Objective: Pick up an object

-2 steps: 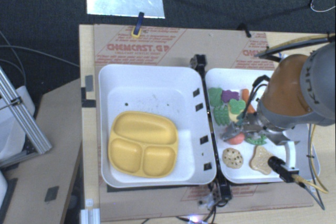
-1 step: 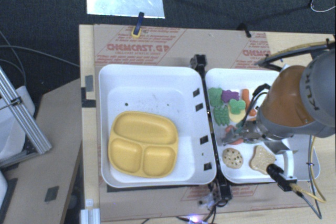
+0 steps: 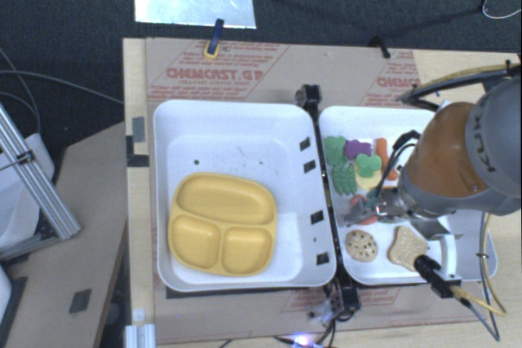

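My claw [image 3: 367, 212] is down inside the right-hand bin [image 3: 371, 275], low among the toy food, but the wrist and the orange band of the arm [image 3: 457, 163] cover most of it, so I cannot tell how the claw stands or whether anything is in it. I see nothing lifted clear of the bin floor, so I judge the pick as not yet done: at best I am at the grasp itself.

Nearest to me, just below the claw, lies a round cookie [image 3: 360, 244], flat on the bin floor. Beside it, towards the arm's side, sits a slice of toast [image 3: 405, 247], also flat and close under the wrist. Either one is an easy candidate, being apart from the rest.

Right at the claw there is something small and red [image 3: 369, 218]; it is too hidden for me to name it.

Beyond the claw, the pile gets tighter: a green leafy piece [image 3: 342, 175] just past it, a purple bunch of grapes [image 3: 356, 148] further on, and an orange carrot [image 3: 381, 149] next to the grapes. These touch one another, so a grab there could catch two.

Off to the claw's far side, across the divider, the left-hand bin [image 3: 236, 114] holds a yellow divided tray [image 3: 222, 222], well apart from the work.

What is left: confirm a grip, then raise the arm with one item.
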Controlling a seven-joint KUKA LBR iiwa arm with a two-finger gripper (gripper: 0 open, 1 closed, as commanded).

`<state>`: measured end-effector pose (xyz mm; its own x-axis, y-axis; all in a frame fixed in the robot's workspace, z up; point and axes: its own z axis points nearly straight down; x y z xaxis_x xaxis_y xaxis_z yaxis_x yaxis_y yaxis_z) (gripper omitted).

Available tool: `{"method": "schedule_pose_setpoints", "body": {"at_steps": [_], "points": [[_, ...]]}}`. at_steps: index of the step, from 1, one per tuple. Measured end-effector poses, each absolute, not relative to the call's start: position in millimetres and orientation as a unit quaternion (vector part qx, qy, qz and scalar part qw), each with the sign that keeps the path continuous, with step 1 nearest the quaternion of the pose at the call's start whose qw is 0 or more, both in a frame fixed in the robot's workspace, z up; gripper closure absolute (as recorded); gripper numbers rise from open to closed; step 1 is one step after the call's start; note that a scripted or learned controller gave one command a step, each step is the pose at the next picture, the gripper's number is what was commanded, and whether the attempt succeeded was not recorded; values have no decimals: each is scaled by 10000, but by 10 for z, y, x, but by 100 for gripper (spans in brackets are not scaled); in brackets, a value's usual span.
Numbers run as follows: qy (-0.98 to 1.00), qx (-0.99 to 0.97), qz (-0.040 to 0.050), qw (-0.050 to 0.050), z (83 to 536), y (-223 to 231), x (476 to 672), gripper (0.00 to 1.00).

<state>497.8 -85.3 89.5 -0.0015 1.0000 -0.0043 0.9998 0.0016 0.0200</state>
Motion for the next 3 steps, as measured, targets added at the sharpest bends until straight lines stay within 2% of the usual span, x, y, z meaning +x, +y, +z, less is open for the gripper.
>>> {"method": "schedule_pose_setpoints", "body": {"at_steps": [1, 2, 3], "points": [[7077, 7064, 49, 69, 891, -868, 4917, 0], [7071, 7071, 8, 5, 845, -833, 4870, 0], [7070, 7072, 8, 4, 862, -845, 4869, 0]]}}
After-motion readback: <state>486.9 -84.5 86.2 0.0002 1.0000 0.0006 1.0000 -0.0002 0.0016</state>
